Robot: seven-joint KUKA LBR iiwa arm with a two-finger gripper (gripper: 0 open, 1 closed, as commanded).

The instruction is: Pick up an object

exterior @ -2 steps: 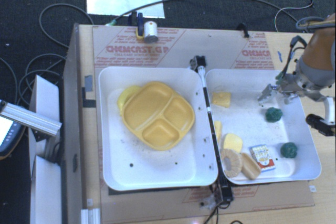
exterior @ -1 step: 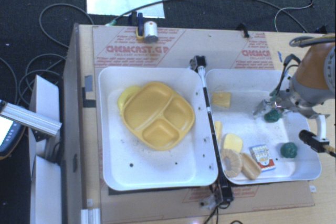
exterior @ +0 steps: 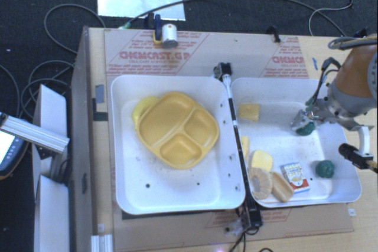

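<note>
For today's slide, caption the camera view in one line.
Pincer over the right bin at a green object; yellow tray in the left bin.

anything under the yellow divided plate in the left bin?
A paler yellow piece pokes out from under the yellow divided plate at its upper left. The plate covers the rest of it.

left bin (exterior: 127,186): divided tray (exterior: 177,130) | right bin (exterior: 348,189): ball (exterior: 325,169), box (exterior: 295,177) left of it
</note>
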